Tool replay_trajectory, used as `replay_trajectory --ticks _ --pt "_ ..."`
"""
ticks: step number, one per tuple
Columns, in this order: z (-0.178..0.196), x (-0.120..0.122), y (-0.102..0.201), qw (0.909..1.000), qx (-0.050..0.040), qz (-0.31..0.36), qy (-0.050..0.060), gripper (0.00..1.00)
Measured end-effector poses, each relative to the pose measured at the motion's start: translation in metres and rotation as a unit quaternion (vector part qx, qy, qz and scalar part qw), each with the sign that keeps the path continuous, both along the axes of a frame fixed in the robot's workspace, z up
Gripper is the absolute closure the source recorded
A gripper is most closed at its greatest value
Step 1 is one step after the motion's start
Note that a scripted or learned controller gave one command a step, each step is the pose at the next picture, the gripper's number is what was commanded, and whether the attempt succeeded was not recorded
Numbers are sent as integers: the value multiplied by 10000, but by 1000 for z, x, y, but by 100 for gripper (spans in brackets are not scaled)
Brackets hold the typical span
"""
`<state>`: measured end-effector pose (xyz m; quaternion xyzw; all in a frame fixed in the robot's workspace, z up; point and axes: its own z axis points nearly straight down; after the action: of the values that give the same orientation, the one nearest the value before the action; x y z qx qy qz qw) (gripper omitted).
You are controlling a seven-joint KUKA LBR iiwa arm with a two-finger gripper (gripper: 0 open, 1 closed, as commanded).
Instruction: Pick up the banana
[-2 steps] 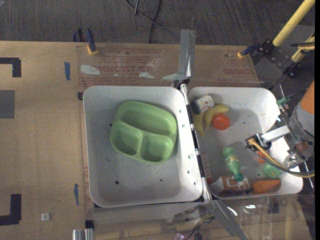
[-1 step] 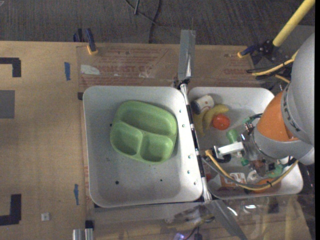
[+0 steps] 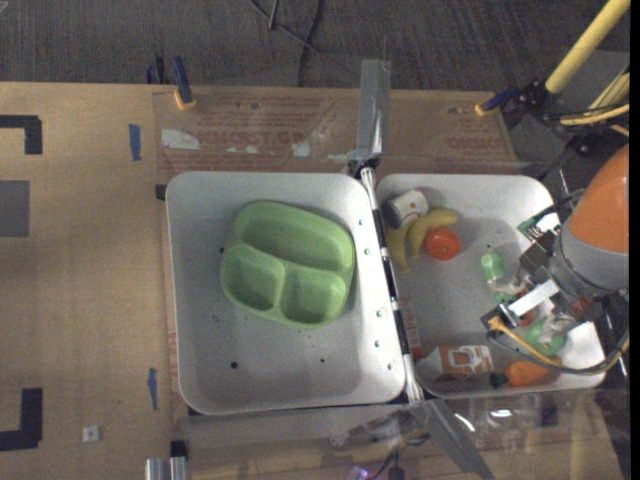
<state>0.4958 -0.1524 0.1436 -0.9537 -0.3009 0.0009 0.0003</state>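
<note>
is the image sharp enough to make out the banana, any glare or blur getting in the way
Camera view: soft overall, even lighting, no harsh glare on the white bins; the banana reads clearly as yellow beside an orange-red round object, though its edges are fuzzy; the arm at right is blurred, and the small items under the gripper smear together.

The banana (image 3: 418, 233) is hemmed by the white cup (image 3: 406, 207) and red tomato (image 3: 442, 244). Bare bin floor (image 3: 450, 298) lies just below them.

A robotics lab: taped bench (image 3: 80, 268), clamps (image 3: 182, 93), loose cables (image 3: 290, 8).
</note>
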Motion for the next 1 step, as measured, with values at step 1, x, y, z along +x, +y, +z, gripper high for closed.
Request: replay_trajectory --ticks 1 --pt "40 -14 150 9982 2 -595 5 0"
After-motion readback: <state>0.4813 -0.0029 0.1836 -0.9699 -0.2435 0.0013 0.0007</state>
